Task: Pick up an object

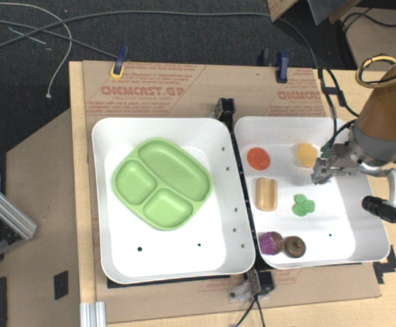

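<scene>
Hovering in right bin (pixel 361 251), gripper (pixel 322 172) sits just beside small yellow rounded toy (pixel 307 154) near bin's back; can't tell gripper state. Green divided plate (pixel 161 183) in left bin.

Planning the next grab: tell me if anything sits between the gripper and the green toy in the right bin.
Nothing visible does. The gripper hangs over the right bin, with the green toy just below-left of it in view and only bare white floor between them. The yellow piece lies off to the other side.
</scene>
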Action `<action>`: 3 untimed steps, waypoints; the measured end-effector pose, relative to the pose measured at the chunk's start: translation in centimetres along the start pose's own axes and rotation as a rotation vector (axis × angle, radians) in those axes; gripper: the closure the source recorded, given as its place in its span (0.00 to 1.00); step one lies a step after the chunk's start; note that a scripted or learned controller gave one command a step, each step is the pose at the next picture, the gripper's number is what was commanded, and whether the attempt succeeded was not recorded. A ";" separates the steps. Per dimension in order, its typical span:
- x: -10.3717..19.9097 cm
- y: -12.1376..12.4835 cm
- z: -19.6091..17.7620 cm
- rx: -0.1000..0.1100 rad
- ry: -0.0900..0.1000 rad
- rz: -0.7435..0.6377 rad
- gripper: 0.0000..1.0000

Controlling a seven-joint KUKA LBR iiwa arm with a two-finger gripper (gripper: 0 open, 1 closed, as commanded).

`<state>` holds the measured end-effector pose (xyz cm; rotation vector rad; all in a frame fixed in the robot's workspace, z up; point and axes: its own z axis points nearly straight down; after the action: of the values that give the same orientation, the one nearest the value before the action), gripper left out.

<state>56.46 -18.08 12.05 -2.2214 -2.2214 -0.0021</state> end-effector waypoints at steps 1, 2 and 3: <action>-0.4 0.6 -6.4 -0.007 -0.004 -0.001 1.00; 0.1 0.1 -12.4 -0.008 -0.003 -0.002 1.00; 0.1 0.2 -13.7 -0.003 -0.002 -0.001 1.00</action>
<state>56.64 -17.97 25.77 -2.2222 -2.2254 -0.0032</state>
